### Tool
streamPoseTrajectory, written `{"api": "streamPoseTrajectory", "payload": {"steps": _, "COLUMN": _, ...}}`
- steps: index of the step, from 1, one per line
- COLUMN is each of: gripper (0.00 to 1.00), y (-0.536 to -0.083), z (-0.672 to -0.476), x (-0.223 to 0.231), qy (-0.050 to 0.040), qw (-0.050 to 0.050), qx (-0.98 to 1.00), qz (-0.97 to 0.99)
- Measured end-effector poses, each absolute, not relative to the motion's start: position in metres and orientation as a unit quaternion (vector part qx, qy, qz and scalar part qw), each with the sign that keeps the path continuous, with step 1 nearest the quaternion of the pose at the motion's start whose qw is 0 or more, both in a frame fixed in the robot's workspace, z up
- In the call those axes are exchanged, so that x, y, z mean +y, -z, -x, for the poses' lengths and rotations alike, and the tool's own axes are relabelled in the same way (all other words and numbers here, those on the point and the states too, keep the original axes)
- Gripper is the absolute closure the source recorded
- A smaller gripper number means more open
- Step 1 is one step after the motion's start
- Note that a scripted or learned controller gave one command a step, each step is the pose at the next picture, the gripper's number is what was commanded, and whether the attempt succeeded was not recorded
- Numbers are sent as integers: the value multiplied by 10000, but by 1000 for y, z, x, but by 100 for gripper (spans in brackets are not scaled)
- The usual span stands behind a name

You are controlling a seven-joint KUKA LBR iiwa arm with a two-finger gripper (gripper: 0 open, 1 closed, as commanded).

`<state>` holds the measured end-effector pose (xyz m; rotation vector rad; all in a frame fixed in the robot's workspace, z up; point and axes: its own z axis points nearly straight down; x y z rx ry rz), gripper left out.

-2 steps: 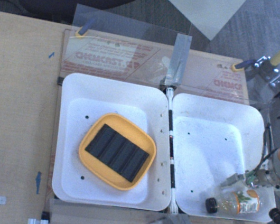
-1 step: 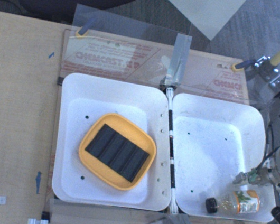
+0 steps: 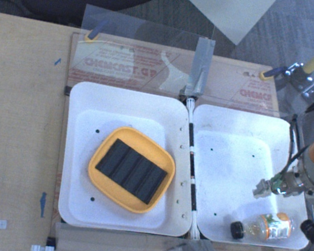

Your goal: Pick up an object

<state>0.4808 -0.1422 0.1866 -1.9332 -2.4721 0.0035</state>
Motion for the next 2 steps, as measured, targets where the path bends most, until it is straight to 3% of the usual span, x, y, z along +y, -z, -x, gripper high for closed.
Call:
{"api": "streamPoseTrajectory", "payload": {"steps": 1, "gripper": 0, "y": -187, "z": -481, "x": -142, "qy": -11, "qw": 16, "qx": -7875, "qz": 6163}}
{"api": "streamPoseTrajectory", "payload": {"steps": 2, "gripper": 0, "y": -88, "z": -483, "x": -183, "qy": 18, "qw": -19, "qx": -7811, "qz": 6244}}
